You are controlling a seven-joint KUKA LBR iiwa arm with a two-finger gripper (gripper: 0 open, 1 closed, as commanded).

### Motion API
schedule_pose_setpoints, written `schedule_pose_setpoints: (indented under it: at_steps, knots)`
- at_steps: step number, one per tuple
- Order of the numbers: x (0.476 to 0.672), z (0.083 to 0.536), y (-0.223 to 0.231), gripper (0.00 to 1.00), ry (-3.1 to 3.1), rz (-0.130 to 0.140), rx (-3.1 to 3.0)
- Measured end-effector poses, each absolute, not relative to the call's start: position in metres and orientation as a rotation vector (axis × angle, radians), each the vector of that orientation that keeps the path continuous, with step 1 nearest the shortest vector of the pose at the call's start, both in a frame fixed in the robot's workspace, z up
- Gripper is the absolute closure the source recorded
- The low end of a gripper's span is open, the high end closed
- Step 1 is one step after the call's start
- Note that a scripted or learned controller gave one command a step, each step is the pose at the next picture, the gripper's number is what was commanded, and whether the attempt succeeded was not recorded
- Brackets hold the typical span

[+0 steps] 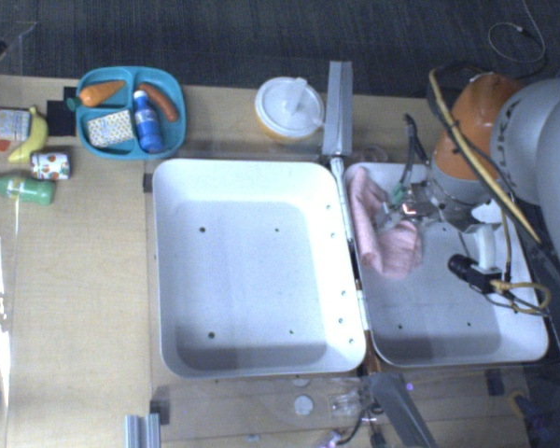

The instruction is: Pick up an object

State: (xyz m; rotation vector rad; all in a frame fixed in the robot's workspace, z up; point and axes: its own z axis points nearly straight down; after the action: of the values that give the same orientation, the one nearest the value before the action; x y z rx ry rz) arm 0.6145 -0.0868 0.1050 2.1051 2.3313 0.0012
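White bins point(243, 250) on a tan bench point(65, 297). Pink cloth point(378, 231); grey arm point(541, 147) with orange band point(476, 110). Blue tray point(173, 110) with orange carrot point(103, 92), blue bottle point(147, 119); yellow banana point(33, 136).

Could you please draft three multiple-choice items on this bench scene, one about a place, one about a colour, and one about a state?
1. Where does the pink cloth lie?
A. In the left bin
B. In the right bin, along its left wall
C. On the bench beside the blue tray

2. What colour is the divided tray at the bench's upper left?
A. Blue
B. Red
C. White

3. How does the tool stand to the cloth?
A. It is far off, over the left bin
B. It is over the yellow bowl
C. It is down in the right bin, right at the cloth's right edge

Answers: 1 B, as the cloth drapes just inside the divider between the bins. 2 A, as its rim and walls are bright blue. 3 C, as the arm's tip sits against the cloth; whether it grips is unclear.
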Motion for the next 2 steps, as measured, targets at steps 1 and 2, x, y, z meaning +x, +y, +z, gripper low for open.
schedule_pose_setpoints:
  at_steps: [1,2]
  knots:
    - [0.620,0.092,-0.088,0.00,2.439,0.013,1.963]
    - [0.623,0.104,-0.086,1.00,2.436,0.023,1.959]
